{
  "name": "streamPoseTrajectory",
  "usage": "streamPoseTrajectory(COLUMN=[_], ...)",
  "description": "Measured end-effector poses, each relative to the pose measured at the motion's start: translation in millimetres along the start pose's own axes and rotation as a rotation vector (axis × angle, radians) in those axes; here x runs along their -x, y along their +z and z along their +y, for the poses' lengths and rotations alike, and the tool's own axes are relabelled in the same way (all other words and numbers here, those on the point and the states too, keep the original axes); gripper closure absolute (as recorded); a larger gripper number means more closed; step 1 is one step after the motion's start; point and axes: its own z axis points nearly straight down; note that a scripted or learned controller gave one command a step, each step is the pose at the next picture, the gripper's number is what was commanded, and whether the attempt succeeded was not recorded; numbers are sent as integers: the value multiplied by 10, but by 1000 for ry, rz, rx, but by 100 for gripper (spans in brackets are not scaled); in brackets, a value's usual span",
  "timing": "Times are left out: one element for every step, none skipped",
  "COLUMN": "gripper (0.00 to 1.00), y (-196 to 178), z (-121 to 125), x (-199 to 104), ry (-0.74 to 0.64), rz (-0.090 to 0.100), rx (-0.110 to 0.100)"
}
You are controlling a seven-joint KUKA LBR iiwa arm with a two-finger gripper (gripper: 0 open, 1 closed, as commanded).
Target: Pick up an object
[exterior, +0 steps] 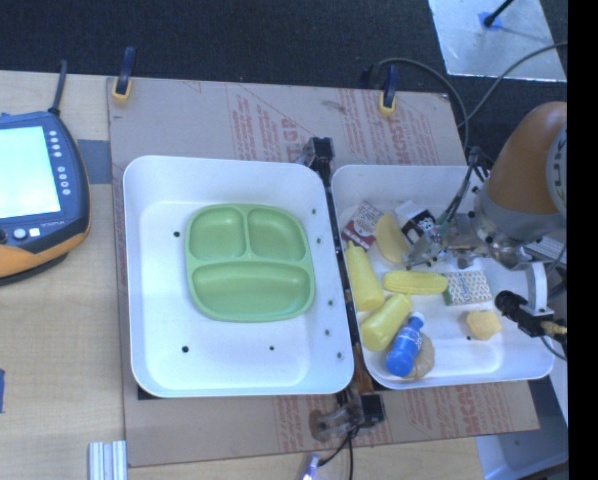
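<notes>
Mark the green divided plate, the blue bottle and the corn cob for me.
green divided plate [249,262]: camera view, on the ridge where its three compartments meet.
blue bottle [406,346]: camera view, on the middle of its blue body.
corn cob [415,282]: camera view, on the middle of its yellow length.

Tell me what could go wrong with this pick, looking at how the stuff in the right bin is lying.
1. The gripper sits low over a tight cluster; the yellow corn-like piece and the yellow bottle touch, so closing might catch two things or none.
2. The blue bottle leans on a round tan piece near the right bin's front wall; a nudge could roll it.
3. Cables trail beside the arm's wrist and could snag.
</notes>
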Motion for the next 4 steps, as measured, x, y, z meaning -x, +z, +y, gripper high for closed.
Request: streamPoseTrajectory(gripper=[0,0,0,0], y=[-21,-1245,-414,-10], z=[513,804,636,410], x=[-682,-314,-330,-470], ry=[-2,3,1,2], rz=[0,0,0,0], rx=[3,8,1,1])
